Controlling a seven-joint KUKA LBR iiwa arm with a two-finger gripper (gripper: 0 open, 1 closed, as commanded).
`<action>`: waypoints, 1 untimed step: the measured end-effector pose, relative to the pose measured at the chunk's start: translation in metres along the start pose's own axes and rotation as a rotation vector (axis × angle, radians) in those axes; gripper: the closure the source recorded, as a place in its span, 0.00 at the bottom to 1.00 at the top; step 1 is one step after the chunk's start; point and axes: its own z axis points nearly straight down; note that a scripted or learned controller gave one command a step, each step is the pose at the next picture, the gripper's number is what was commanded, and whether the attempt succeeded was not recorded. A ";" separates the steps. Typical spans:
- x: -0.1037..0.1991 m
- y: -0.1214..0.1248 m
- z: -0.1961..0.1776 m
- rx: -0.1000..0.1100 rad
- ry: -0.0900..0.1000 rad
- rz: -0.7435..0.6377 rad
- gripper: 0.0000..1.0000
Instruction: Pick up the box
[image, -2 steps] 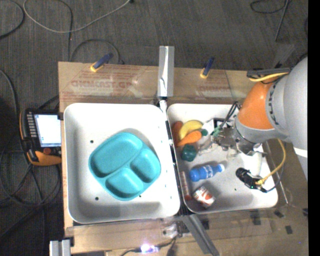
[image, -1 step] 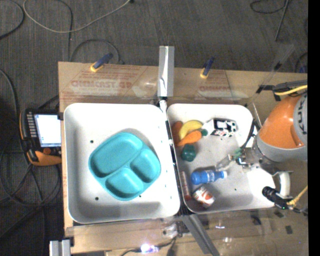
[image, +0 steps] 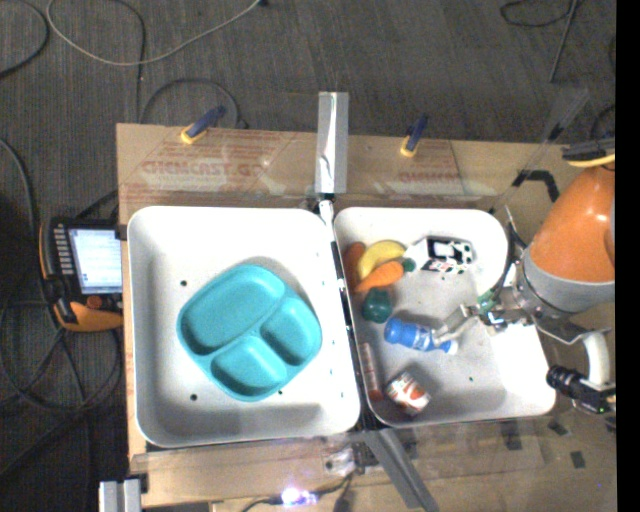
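The box (image: 447, 253) is small, black and white, and lies flat near the back of the right bin (image: 500, 385). My gripper (image: 455, 323) reaches in from the right and hangs low over the middle of that bin, in front of the box and apart from it. Its tip is right beside the right end of a blue bottle (image: 412, 334). Nothing shows as held.
A yellow banana (image: 380, 255), an orange piece (image: 383, 275) and a green object (image: 376, 306) crowd the right bin's back left. A red-and-white can (image: 407, 391) and a brown stick (image: 369, 369) lie at its front left. The left bin (image: 160, 400) holds a turquoise divided plate (image: 250, 329).
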 end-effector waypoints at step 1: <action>0.000 0.001 -0.008 0.000 0.001 -0.001 1.00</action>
